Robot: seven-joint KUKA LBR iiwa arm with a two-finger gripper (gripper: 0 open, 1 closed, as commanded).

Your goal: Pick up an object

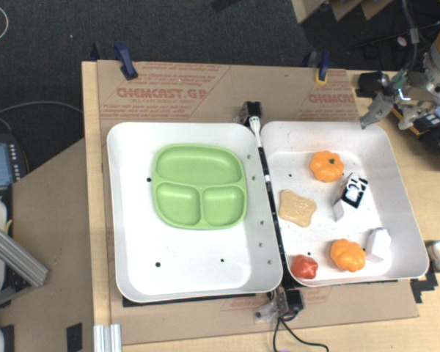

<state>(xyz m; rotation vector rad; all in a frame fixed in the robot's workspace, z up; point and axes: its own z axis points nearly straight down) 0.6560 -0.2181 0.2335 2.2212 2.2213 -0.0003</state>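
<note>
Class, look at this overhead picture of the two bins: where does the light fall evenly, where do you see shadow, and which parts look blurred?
In the camera view, soft even light covers both white bins, without harsh glare; the green divided plate and the two orange pumpkins cast only faint shadows; the gripper at the upper right looks blurred and small; the dark floor beyond the bench is dim.

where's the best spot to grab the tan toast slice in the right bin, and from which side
Probably from straight above, closing across the narrower width of the flat tan toast-shaped slice. It lies flat on the floor of the right white bin, so no side face offers much to grip. It sits apart from the orange pumpkin-shaped toy and the small red round toy, leaving room for fingers on both edges.
</note>
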